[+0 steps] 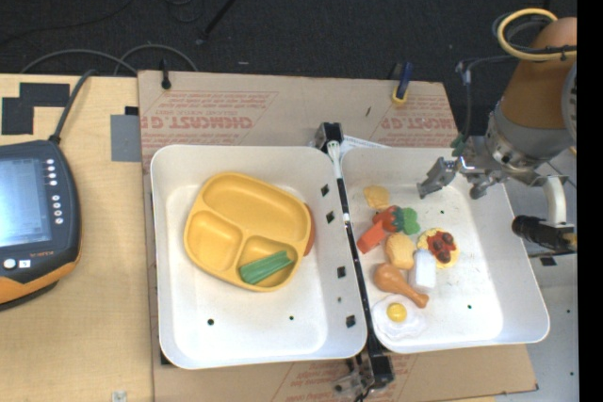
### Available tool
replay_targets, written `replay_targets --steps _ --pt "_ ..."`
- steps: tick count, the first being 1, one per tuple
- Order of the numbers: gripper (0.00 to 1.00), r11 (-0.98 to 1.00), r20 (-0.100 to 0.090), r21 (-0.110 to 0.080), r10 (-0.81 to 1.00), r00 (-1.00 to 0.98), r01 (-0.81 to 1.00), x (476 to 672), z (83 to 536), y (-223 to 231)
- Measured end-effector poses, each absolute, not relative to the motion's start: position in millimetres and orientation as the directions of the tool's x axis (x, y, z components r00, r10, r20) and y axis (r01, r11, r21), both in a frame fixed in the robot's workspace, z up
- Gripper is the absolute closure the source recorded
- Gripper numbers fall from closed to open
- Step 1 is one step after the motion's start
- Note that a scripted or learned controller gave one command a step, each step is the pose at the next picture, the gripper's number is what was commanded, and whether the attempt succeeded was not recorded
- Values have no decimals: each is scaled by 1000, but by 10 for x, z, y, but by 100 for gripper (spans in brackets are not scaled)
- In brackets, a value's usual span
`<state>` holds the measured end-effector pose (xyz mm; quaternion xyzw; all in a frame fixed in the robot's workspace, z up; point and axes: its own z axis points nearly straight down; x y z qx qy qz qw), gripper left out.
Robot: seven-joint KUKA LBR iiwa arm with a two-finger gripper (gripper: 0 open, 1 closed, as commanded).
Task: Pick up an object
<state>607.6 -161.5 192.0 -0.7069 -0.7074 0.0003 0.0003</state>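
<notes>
So the stuff to grab is all piled in the right bin (513, 320), bunched up against its left wall. There's a carrot (375, 230) with a green top (408, 221), a small yellow piece (377, 197) just above it toward the far edge, a chicken drumstick (399, 283), a fried egg (398, 314) down in the near-left corner, a little white bottle (425, 270), and a yellowish slice with red bits on it (440, 246). They're all touching or nearly touching each other, pretty messy heap.

The gripper (462, 177) hangs over the far part of that same bin, a bit right of the pile and clear of it. The two fingers (435, 179) are spread wide apart with nothing between them. The arm (535, 99) comes in from the right, orange band sitting above the grey wrist, and it's angled down-left toward the bin.

The left bin (179, 315) has a yellow divided tray (247, 226) sitting roughly mid-bin, with a green pod thing (266, 267) lying in its near compartment. A black divider strip (347, 231) runs between the two bins. A control pendant (30, 212) sits at the left edge of the bench.
</notes>
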Motion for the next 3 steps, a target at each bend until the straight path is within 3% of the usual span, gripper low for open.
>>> replay_targets --steps 1,2,3 --pt "0 6 2 5 1000 -6 1000 5529 3059 -1006" --pt "0 8 2 17 1000 -8 1000 5229 5061 -177" --pt "0 14 3 2 1000 -14 1000 4740 5407 859"
